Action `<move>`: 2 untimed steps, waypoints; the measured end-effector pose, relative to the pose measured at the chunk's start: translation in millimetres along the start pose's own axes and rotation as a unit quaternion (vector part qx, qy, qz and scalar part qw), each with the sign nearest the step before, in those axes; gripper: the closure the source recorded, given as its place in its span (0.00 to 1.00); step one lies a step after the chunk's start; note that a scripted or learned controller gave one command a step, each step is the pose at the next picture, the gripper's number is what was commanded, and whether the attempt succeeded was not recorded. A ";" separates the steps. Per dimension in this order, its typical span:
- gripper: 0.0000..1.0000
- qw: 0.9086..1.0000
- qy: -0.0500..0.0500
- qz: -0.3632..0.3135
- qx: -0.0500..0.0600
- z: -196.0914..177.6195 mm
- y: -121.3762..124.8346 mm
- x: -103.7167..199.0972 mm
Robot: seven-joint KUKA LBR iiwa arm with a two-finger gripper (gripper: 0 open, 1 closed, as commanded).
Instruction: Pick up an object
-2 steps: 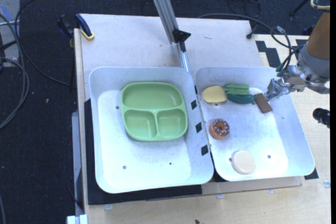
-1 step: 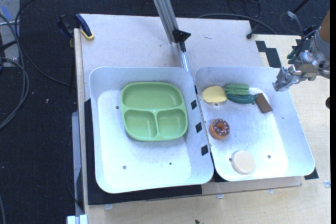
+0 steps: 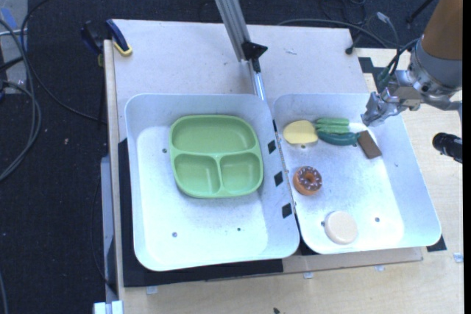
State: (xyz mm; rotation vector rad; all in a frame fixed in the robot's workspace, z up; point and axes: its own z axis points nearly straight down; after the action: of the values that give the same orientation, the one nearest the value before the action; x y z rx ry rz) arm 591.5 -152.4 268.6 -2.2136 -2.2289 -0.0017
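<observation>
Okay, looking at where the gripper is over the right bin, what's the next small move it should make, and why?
Probably a short drop toward the brown block. The gripper hangs above the right bin at its far right side, with nothing visibly between its fingers, and the block lies just below it, closer than the green vegetable or the donut.

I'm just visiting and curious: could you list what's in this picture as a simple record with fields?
left bin: holds a green divided plate
right bin: yellow piece, green vegetable, brown block, donut, pale round piece
hand: above the right bin's far edge, near the brown block
arm: reaches in from the right
</observation>
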 end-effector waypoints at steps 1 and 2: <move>1.00 1.000 0.000 0.000 0.000 -3.9 1.6 56.5; 1.00 1.000 0.000 -0.001 0.000 -2.6 9.6 117.6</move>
State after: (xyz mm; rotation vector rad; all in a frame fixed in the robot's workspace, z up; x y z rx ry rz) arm 600.3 -34.7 271.3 -2.2118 -2.2298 -0.0031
